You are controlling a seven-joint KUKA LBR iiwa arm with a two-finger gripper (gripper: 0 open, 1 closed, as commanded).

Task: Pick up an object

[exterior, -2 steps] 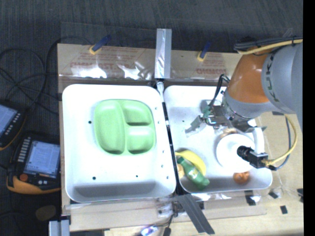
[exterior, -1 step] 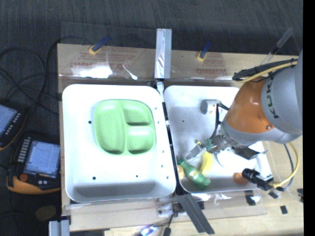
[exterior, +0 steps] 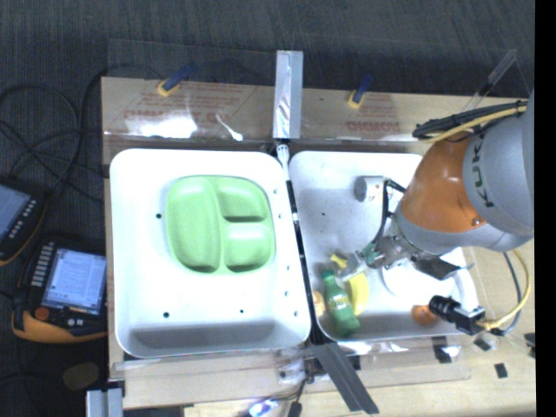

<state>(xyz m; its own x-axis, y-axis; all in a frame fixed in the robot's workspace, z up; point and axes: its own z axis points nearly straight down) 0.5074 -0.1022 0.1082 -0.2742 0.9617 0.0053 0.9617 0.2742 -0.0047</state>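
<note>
My gripper (exterior: 373, 255) hangs low over the middle of the right bin (exterior: 326, 181), under the arm's orange band (exterior: 439, 200). Just below and to its left lie a yellow object (exterior: 357, 290) and a green object (exterior: 340, 309), close against each other near the bin's front left corner. A small orange object (exterior: 422, 313) rests at the front right, beside a black part. A small grey cylinder (exterior: 366, 188) sits near the bin's back wall. The gripper's tip is right above the yellow object, and I cannot tell whether they touch.
The left bin (exterior: 130, 259) holds a green divided plate (exterior: 221, 224). A metal strip (exterior: 288, 94) stands at the back between the bins. Cables and a yellow wire (exterior: 519, 307) run along the right side. A handheld pendant (exterior: 65, 281) lies left of the bench.
</note>
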